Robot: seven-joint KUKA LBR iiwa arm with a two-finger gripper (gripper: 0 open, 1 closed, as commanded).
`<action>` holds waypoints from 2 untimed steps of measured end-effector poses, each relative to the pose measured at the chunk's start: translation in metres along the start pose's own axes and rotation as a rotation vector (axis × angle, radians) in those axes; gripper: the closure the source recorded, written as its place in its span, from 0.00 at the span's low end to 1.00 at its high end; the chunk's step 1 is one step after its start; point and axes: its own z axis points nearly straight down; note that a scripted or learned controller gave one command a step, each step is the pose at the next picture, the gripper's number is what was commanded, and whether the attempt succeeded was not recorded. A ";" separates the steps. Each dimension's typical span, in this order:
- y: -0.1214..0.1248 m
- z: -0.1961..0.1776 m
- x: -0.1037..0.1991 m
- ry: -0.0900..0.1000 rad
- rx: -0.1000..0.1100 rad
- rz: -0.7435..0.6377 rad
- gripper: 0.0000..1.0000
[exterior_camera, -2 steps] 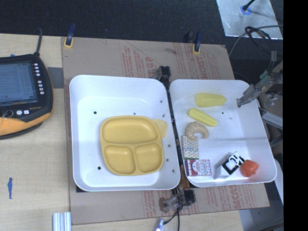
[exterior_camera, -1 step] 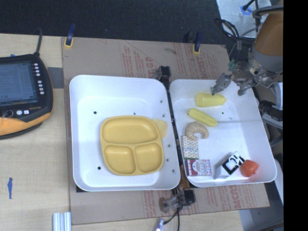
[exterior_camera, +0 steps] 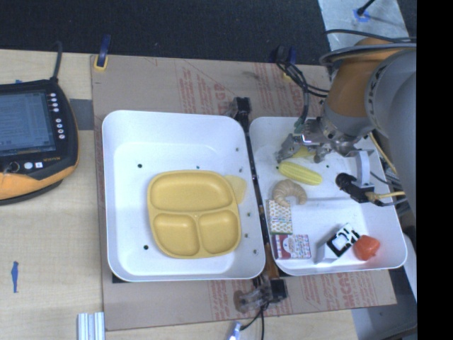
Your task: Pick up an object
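- My pincer [exterior_camera: 306, 146] hangs over the far end of the right bin [exterior_camera: 396, 261], just behind the yellow corn cob [exterior_camera: 301, 172]; whether it is open or closed I cannot tell from this slant.
- Nothing shows gripped in it, so I judge the pick not yet made.
- The corn cob lies nearest me, with the croissant [exterior_camera: 289, 191] just beside it toward the near edge.
- Risk: the cob is round and smooth, so it could roll or squirt away if I come down off-centre.
- Risk: the croissant sits close enough that I might nudge it or catch both.
- Two small cartons [exterior_camera: 282, 218] lie along the bin's left wall; flat against the floor, they would be hard to lift.
- The red tomato [exterior_camera: 367, 246] and the black-and-white block [exterior_camera: 342, 239] sit in the near right corner.
- The left bin [exterior_camera: 120, 140] carries a yellow divided tray [exterior_camera: 192, 212].
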 end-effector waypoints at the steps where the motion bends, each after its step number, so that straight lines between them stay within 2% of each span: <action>1: -0.036 0.003 0.013 -0.001 -0.003 0.001 0.00; 2: -0.037 -0.007 0.012 -0.002 -0.001 -0.002 1.00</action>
